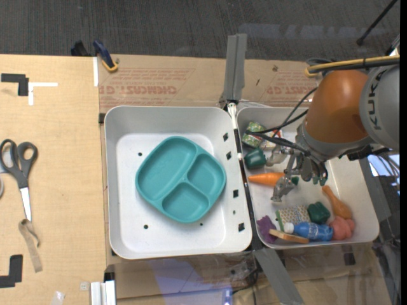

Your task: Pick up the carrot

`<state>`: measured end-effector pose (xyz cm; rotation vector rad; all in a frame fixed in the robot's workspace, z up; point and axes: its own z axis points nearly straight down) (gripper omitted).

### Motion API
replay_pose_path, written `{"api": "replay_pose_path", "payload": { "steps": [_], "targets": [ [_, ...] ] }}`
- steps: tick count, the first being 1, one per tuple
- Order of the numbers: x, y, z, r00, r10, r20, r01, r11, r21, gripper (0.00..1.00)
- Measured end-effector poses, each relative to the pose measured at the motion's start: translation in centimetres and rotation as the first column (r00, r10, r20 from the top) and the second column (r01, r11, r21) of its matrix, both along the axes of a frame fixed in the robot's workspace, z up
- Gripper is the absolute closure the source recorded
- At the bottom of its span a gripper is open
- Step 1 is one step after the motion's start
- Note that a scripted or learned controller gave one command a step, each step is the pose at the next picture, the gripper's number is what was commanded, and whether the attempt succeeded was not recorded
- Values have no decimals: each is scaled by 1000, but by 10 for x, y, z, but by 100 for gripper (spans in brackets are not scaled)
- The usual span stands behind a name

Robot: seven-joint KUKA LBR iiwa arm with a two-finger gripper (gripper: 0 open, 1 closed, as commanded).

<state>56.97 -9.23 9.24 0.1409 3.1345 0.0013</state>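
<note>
Scissors (pixel 19 164) lie on the wooden bench (pixel 51 234). The left bin (pixel 114 189) holds a teal tray (pixel 181 180). In the right bin (pixel 365 202), the carrot (pixel 264 178) lies at the left wall, just beside the gripper (pixel 284 188); grip state cannot be determined.

arm: reaching in from right, wrist bent down | gripper (pixel 284 186): pointing downward

Grey arm (pixel 381 100) with orange band (pixel 337 110), black cables, metallic tool (pixel 286 186).
</note>
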Motion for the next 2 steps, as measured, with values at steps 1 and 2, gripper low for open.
{"api": "replay_pose_path", "payload": {
  "steps": [1, 2],
  "targets": [
    [1, 0, 10, 1000, 1, 4, -1, 1000, 0, 100],
    [-28, 100, 100, 985, -174, -1, 174, 985, 0, 100]
  ]
}}
